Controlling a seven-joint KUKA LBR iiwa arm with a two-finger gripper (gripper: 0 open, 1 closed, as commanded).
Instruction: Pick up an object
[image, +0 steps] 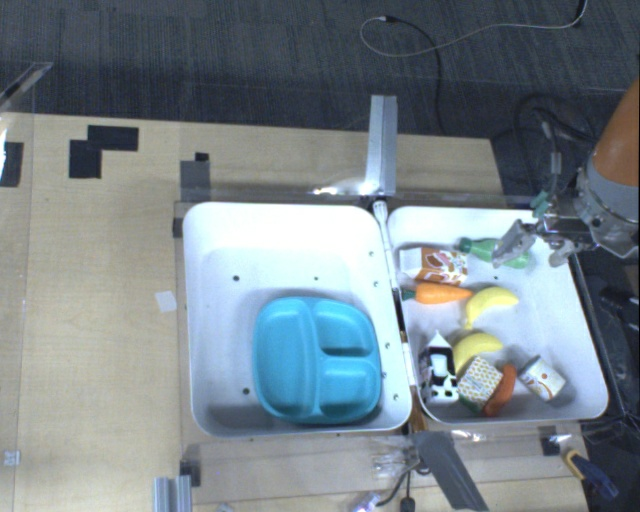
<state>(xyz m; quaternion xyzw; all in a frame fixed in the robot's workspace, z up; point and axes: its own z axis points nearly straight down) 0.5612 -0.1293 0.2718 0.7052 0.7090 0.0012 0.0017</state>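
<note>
My gripper (538, 245) hangs over the far right corner of the right bin (590, 340), with its fingers spread open and nothing between them. A green bottle (487, 250) lies on the bin floor just left of the left fingertip (514, 240). Nearer the front lie an orange-and-white packet (440, 265), a carrot (442, 294), a banana (490, 303), a lemon (476, 347), a black-and-white carton (437, 372), a checkered box (479, 380) and a small white cup (543, 381).
A blue divided plate (318, 358) rests in the left bin (230, 250). A metal post (383, 140) stands behind the wall between the bins. Cables (545, 130) run behind the arm at the right.
</note>
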